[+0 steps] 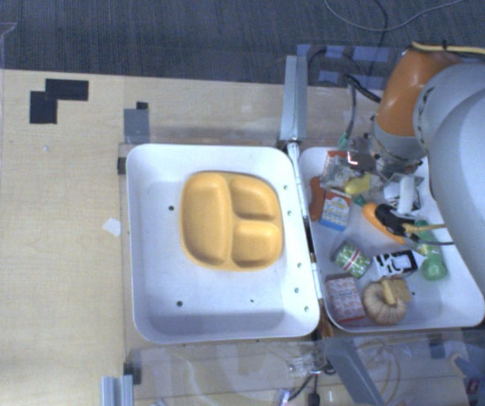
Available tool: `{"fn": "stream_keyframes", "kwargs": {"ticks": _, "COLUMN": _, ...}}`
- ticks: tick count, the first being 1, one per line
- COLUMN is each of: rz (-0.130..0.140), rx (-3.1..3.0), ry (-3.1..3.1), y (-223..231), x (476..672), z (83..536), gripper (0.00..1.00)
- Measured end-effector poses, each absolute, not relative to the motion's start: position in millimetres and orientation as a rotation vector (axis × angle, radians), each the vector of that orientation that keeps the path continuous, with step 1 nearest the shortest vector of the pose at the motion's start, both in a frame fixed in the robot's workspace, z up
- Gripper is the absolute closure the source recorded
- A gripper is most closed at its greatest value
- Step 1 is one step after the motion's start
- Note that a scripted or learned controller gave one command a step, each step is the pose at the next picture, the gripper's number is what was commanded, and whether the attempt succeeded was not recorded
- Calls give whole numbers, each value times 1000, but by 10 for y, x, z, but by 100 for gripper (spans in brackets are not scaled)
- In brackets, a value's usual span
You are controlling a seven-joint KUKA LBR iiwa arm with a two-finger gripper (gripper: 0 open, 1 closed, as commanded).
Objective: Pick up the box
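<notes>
we see the box [334, 210] lying flat in the right bin [466, 311], near its left wall and towards the far end — a small carton with a blue and white face, its upper edge under a crinkled clear wrapper [337, 172] and a red-orange item [317, 197] touching its left side. we judge it light and stiff, a thin card shell that would dent if squeezed hard, with a printed face that may be a little slick; the best hold looks to be across its two long edges, from straight above, taking care not to catch the wrapper along with it. the gripper [388, 169] hangs over the far part of the same bin, below the orange band of the arm [405, 91], and it sits to the right of the box and slightly farther back, near but not over it. we cannot tell how the gripper is set, since the wrist hides its working end from this view, and nothing shows as held. between the gripper and the box lie a yellow piece [358, 184] and the wrapper, so a sideways approach would likely shove clutter — a lift, a shift left and a straight descent seems safer. the left bin [149, 311] carries a yellow tray [229, 219], well apart from all of this, and both bins rest on the tabletop [47, 252].
</notes>
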State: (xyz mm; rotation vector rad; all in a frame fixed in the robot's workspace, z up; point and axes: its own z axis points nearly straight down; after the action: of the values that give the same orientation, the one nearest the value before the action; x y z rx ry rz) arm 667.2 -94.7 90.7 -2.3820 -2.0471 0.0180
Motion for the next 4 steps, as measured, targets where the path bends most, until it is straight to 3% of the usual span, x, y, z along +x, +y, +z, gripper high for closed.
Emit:
{"fn": "stream_keyframes", "kwargs": {"ticks": 1, "rz": 15, "rx": -2354, "ry": -2080, "y": -893, "x": 6679, "z": 899, "gripper": 0}}
{"fn": "stream_keyframes", "kwargs": {"ticks": 2, "rz": -28, "rx": -2287, "ry": -2181, "y": -931, "x": 6414, "z": 960, "gripper": 0}}
{"fn": "stream_keyframes", "kwargs": {"ticks": 4, "rz": -28, "rx": -2287, "ry": -2181, "y": -932, "x": 6414, "z": 961, "gripper": 0}}
